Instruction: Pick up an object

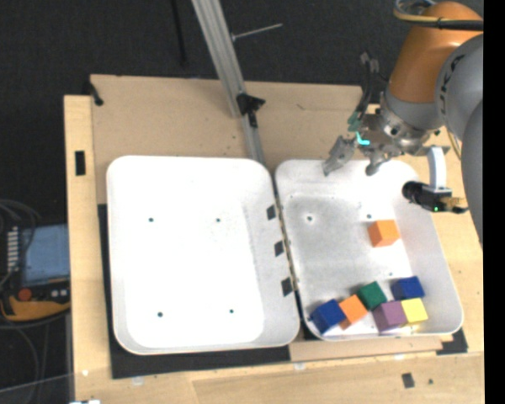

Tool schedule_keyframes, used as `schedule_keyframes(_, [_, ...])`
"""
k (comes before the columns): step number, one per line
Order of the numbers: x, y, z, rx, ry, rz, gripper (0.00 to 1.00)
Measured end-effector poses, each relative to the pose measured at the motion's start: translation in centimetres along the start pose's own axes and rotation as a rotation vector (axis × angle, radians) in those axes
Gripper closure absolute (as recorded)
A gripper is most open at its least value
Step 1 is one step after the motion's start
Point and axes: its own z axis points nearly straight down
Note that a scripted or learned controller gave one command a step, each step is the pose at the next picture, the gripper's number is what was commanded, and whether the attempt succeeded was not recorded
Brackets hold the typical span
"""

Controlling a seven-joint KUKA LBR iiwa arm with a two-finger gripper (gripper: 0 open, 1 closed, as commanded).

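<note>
Blocks (372,305) fill the right bin's near edge; gripper (353,162) (fingers spread, holding nothing) hovers over its far rim.

The arm (433,66) was cut off by the frame's right edge above the right bin (320,225). Left of that bin, cables (8,310) (a tangle) ran off the left edge, and a metal pole (223,57) left the top.
</note>
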Motion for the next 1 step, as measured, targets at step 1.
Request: schedule_keyframes(1, [-0.09,0.08,-0.32,-0.004,-0.004,-0.002,0.00])
